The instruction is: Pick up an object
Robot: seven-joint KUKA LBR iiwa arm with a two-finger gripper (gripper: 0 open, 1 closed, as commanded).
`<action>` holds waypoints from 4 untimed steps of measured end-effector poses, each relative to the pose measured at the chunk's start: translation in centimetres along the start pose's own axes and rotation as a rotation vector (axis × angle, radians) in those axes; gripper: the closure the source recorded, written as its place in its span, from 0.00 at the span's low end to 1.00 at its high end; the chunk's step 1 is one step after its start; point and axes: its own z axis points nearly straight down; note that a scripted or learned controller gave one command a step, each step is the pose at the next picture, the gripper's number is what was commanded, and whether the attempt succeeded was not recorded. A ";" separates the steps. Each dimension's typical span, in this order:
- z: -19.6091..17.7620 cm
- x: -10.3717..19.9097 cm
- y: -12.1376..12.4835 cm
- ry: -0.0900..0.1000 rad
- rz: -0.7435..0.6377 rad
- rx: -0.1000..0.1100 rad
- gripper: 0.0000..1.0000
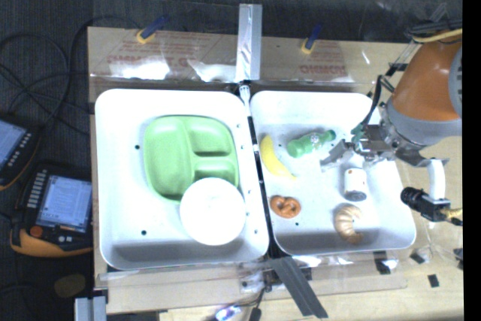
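I cannot tell the jaws' (340, 152) opening at centre right. The green bottle (310, 142) looks light, rigid, slippery; I advise gripping across its middle.

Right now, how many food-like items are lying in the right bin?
4: a banana along the left wall, a green bottle just right of it, a pretzel at front left, a croissant at front right. The arm may hide more.
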 end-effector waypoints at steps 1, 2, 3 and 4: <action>8.0 -3.5 1.1 0.000 0.012 -0.002 0.00; 10.2 -2.9 -3.7 -0.009 -0.114 -0.024 0.00; 10.2 -2.9 -3.7 -0.009 -0.114 -0.023 0.00; 9.3 -2.8 -3.6 -0.006 -0.114 -0.021 1.00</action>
